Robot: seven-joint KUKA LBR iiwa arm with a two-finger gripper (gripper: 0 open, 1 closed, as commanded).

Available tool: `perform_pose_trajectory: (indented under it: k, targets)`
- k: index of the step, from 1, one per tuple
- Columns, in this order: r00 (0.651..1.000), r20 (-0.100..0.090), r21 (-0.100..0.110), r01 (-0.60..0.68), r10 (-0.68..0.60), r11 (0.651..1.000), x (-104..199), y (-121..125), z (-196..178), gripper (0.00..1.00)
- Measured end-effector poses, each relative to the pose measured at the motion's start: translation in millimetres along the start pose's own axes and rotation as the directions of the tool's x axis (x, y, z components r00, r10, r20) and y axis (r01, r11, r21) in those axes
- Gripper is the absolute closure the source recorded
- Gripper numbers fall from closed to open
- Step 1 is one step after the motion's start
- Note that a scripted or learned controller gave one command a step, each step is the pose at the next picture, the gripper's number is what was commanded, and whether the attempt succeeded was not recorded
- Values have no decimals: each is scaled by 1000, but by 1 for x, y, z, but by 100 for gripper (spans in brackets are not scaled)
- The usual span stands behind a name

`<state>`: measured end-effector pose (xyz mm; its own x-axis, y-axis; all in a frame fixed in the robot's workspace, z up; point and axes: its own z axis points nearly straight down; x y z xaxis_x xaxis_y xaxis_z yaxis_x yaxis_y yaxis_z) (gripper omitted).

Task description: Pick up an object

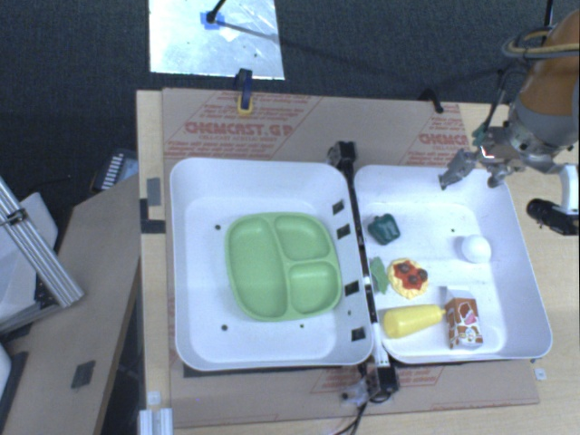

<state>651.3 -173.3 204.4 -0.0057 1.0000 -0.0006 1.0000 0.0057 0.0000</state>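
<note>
Objects for picking lie together in the right bin (507,243), while the left bin (195,207) carries a pale green divided plate (281,265) with three compartments, set flat near its middle. Behind the bins, on the dark floor, a square sheet of shiny foil (216,24) lies with a blue mark on it, and a yellow clip (245,93) sits at the far edge of the cardboard (272,125) under the bins. A row of black clamps (349,234) runs along the seam where the two bins meet. Just right of that seam, a dark green toy pepper (384,229) rests toward the far half of the right bin. Nearer the front, a small green piece (378,275) lies beside a round yellow-and-red toy (409,277), the two touching or nearly so. In front of these, a yellow banana-like toy (412,319) lies on its side, its right end meeting a small red-and-white carton (464,323). A white ball (475,248) sits apart, toward the bin's right wall. The gripper (473,170) hangs above the far right corner of the right bin, its two fingers spread wide with nothing between them, well apart from every object. The grey arm (548,107) enters from the right.
</note>
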Motion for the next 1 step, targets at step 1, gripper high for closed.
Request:
perform_pose_trajectory:
  k: [1]
  targets:
    - [1000,-1,2,-4,4,1000,-4,-3,61,0]
